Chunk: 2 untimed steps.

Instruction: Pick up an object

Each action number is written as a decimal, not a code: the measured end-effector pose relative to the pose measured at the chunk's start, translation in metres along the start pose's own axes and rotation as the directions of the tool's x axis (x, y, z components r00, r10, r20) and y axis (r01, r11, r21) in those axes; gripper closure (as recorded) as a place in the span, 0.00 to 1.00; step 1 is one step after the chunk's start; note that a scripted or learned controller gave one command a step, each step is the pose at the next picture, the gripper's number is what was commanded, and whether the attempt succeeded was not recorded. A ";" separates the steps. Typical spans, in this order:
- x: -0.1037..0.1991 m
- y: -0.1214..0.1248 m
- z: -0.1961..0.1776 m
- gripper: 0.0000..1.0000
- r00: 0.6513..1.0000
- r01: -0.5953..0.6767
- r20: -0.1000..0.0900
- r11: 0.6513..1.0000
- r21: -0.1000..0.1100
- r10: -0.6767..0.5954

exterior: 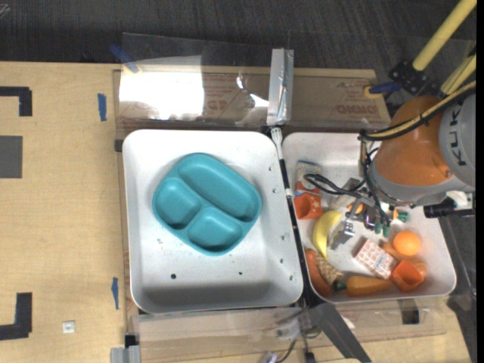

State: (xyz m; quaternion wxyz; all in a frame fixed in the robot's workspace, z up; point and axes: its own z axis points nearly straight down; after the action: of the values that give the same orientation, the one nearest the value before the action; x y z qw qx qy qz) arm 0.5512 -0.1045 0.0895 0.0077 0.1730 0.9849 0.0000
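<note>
The right bin (325,148) holds several toy foods: a yellow banana (325,231), an orange ball (407,243), a pink patterned block (374,259), an orange cup (409,274), a carrot (367,284) and a red-orange piece (308,205) at the left wall. My gripper (349,229) hangs low over the bin's middle, just right of the banana, under the orange wrist band (412,146). Wires and the wrist crowd the view of its tip.
The left bin (144,263) holds a teal three-compartment plate (207,202). A clear plastic sheet and a metal bar (280,85) stand behind the bins. Cardboard bench surface (53,203) spreads to the left. Yellow rods (450,25) cross the top right corner.
</note>
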 end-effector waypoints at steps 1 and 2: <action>0.000 -0.028 -0.038 0.00 0.993 0.115 -0.006 0.993 0.001 -0.115; 0.007 0.008 0.000 0.00 1.000 0.009 -0.005 1.000 0.001 -0.009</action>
State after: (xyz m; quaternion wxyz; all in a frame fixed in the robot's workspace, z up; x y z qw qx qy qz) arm 0.5474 -0.0941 0.0894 0.0050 0.1684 0.9857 -0.0001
